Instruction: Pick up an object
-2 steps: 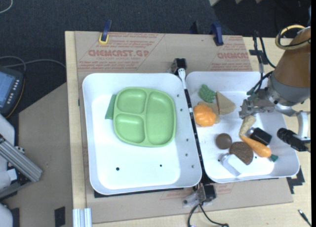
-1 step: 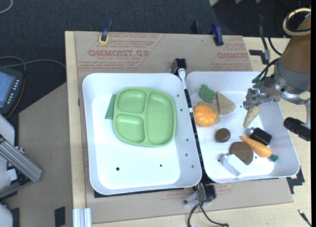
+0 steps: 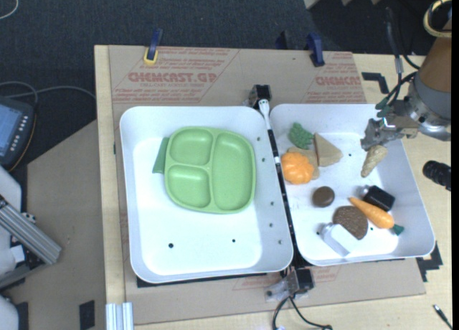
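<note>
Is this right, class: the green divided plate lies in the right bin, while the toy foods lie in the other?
Not quite. The camera view shows the green divided plate in the left bin; the toy foods, such as the carrot and small pumpkin, lie in the right bin.

Grey arm (image 3: pixel 434 99), orange band above wrist, black cables alongside, small metallic tool (image 3: pixel 378 133).

Arm (image 3: pixel 437 70) cut off at right edge, gripper (image 3: pixel 378 135) too small to read, and brown disc (image 3: pixel 351 222) partly covers white piece (image 3: pixel 333 239).
</note>
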Robot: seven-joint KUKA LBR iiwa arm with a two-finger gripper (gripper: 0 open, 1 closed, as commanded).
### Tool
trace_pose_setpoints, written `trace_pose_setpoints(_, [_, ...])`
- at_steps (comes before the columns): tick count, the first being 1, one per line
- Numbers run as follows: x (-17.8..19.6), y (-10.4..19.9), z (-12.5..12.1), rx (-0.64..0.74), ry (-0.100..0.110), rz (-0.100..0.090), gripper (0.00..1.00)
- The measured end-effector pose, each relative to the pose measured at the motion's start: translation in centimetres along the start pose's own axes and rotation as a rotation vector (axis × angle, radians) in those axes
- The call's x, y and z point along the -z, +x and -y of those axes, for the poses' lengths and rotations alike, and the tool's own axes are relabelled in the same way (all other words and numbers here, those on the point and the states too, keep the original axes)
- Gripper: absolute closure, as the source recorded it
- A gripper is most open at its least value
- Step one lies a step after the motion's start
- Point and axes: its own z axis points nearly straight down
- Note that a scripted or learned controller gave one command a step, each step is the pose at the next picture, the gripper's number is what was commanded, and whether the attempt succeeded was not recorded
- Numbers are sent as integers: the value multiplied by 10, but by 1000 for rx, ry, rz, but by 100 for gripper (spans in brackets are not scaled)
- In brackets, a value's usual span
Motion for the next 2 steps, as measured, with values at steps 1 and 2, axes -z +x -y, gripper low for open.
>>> trace_pose_setpoints(1, [-8,56,-24,5,2,-2,100])
trace_pose_setpoints(2, [3,113,-47,5,2,-3,100])
